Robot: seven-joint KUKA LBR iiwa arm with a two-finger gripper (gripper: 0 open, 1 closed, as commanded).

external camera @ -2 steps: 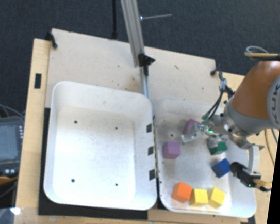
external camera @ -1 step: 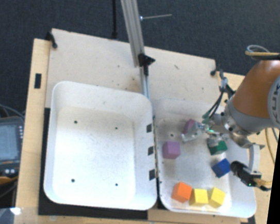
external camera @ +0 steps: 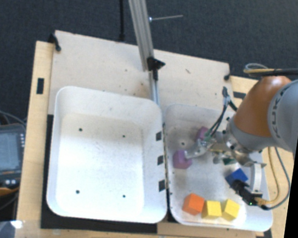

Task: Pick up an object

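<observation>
My gripper (external camera: 199,149) reaches down into the right bin (external camera: 200,220) from the right, under the orange band of the arm. A purple block (external camera: 181,160) lies just left of and below its tip, close to it or touching. A second pinkish-purple piece (external camera: 201,133) sits right behind the gripper. A blue object (external camera: 237,176) lies under the wrist. An orange cube (external camera: 193,204) and two yellow cubes (external camera: 213,209) (external camera: 231,209) stand in a row along the bin's front wall.
The left bin (external camera: 58,130) stands beside the right one, sharing a divider with black clips. A slanted aluminium pole (external camera: 143,29) rises behind the bins. Cables run along the arm at the right edge.
</observation>
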